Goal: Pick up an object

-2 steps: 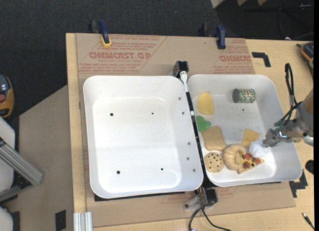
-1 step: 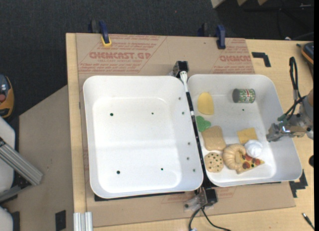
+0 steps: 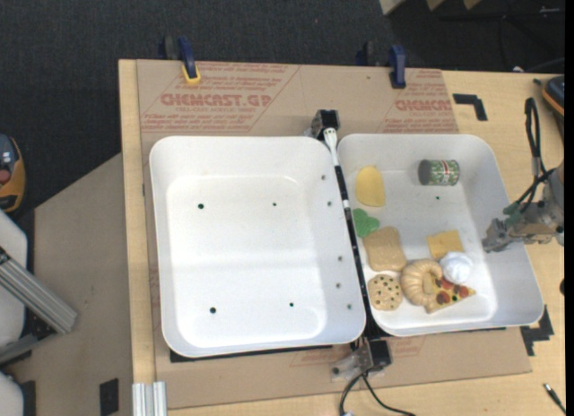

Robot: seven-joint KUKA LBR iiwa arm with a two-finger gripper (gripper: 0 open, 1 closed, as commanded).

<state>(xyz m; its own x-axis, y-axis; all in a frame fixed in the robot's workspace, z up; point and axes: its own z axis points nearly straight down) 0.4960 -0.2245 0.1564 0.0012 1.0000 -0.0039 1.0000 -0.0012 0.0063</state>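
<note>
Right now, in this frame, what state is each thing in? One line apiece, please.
Can: lying on its side, far end of the right bin.
Yellow piece: flat, near the divider.
Green piece: flat, touching the toast slice.
Cookie: flat, near corner.
Bagel: resting against the pizza slice.
White ball: beside the bagel.
Gripper: at the right bin's rim, holding nothing visible.
Left bin: upright.

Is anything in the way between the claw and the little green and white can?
Nothing visible is. The claw sits at the right bin's right rim, and the small green and white can lies up-left of it across bare white floor.
</note>
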